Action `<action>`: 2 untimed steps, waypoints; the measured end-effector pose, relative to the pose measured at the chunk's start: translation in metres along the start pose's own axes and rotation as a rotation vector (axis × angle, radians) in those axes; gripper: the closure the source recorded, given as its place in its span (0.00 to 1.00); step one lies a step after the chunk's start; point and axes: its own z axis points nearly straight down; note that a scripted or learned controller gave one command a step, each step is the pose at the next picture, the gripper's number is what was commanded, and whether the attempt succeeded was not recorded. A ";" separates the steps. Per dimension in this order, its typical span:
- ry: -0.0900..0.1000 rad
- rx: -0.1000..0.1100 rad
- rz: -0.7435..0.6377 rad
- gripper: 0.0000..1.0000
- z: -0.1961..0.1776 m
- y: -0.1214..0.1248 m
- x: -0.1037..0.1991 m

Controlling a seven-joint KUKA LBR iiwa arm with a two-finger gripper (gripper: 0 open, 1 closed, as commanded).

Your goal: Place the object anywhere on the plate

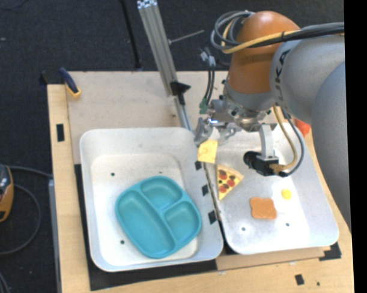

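a small yellow block (208, 151) hanging just under the gripper (208, 136), above the inner wall between the two bins, near the far end of that wall. seems pinched between the fingers at its top edge, with the rest of it hanging free below, so closed on it and apparently holding it, though the contact itself is small and hard to confirm. not yet over the teal plate (159, 217), which lies in the left bin (93, 146), toward the near side, well apart from the block.

step in hand, as judged: carry and place. to do it well, keep the block high enough to clear the bin wall, move left and toward the near side until fully above one compartment of the plate, then lower before opening. better to aim at the middle, not the rim.

left behind in the right bin (312, 228): a pizza slice toy (228, 180), an orange piece (263, 208), a tiny yellow piece (285, 194).
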 end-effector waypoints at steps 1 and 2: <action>0.000 -0.001 -0.001 1.00 -0.002 -0.003 0.056; -0.001 0.002 0.000 1.00 -0.001 -0.029 0.105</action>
